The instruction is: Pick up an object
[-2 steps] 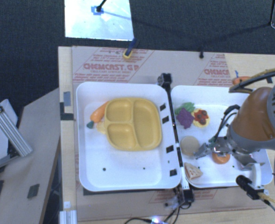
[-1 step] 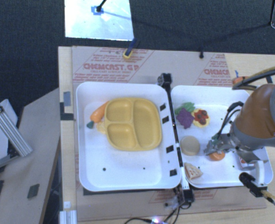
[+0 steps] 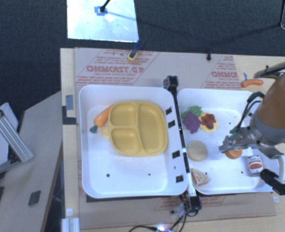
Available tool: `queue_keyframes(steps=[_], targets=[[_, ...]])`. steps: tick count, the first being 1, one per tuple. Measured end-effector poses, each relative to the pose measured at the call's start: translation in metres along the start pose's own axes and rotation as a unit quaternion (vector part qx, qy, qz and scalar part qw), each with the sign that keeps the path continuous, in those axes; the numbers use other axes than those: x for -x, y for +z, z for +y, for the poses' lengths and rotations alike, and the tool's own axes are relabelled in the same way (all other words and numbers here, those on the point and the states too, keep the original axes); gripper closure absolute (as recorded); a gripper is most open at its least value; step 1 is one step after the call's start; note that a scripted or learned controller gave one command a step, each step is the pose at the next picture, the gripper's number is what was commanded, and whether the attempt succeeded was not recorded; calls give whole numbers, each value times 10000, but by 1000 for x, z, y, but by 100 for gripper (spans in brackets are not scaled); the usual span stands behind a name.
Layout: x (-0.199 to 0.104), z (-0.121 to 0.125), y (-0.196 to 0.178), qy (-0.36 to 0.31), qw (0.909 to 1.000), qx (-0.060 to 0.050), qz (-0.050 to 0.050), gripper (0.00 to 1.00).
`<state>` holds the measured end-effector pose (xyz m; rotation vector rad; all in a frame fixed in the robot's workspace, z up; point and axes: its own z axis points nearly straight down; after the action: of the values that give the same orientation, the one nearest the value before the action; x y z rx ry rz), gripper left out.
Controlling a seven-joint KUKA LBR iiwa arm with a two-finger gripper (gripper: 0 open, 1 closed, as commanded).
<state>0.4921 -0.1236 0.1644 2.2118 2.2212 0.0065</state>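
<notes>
My gripper hangs low over the right part of the right bin. Directly under it lies a small orange object, partly covered by the gripper's metal head. I cannot see whether the orange object is gripped or just lies beneath. Other items in this bin: a purple grape bunch with a green top, a red and yellow toy food, a tan round bun, a sandwich wedge at the front left corner, and a small red and white can just right of the gripper.
The left bin holds a yellow divided plate and a carrot at the plate's left edge. An orange sausage-shaped item lies on the board behind the right bin. The arm's orange band looms over the bin's right side.
</notes>
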Motion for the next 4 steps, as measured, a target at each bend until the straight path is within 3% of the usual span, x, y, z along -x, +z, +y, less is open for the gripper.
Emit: queue_keyframes(steps=[1,3,4], targets=[[0,3,-54,-2,10000,1,1,100],[-108,13,-47,-31,10000,-29,21,100],[-149,9,-71,-27,10000,-19,20,100]])
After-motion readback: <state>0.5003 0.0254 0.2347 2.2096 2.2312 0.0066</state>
